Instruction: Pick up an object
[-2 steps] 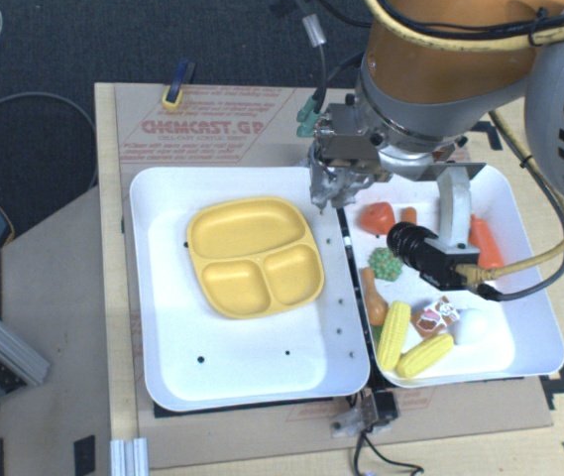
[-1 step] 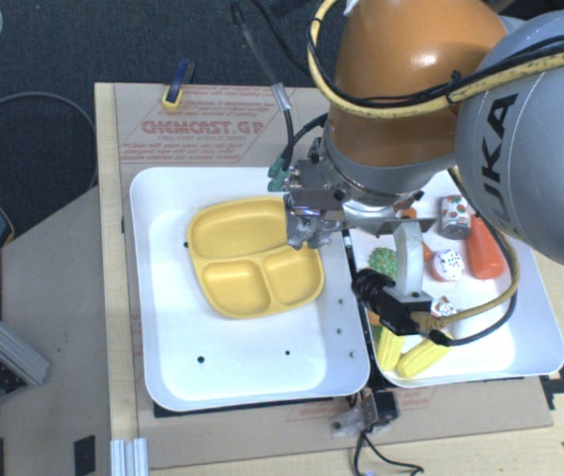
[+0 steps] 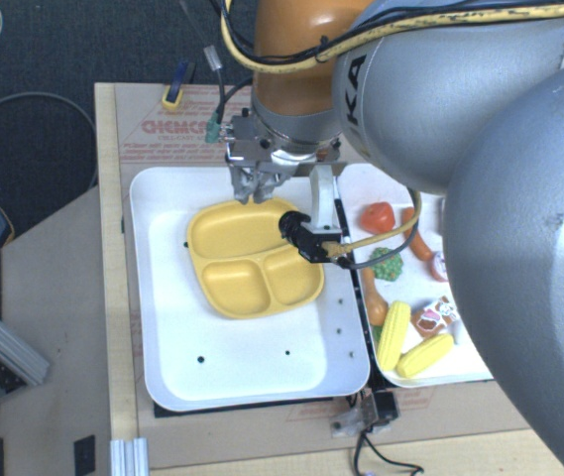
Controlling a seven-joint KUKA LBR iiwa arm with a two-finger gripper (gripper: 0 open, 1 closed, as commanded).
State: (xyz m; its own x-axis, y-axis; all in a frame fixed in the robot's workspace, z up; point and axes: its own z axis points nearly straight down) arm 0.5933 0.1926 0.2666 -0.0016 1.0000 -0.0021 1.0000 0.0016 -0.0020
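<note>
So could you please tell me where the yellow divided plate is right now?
The yellow divided plate lies in the left white bin, toward its upper middle, with the gripper right at its far rim.

Premises: a robotics laboratory or test cell. Evidence: an industrial grey arm with an orange band, trailing yellow and black cables; a plywood bench with printed lettering, bearing two shallow white bins; aluminium extrusion framing at the left edge; dark carpet flooring with loose cabling. Bin contents are plastic toy foods and a yellow divided tray, consistent with test props.
</note>
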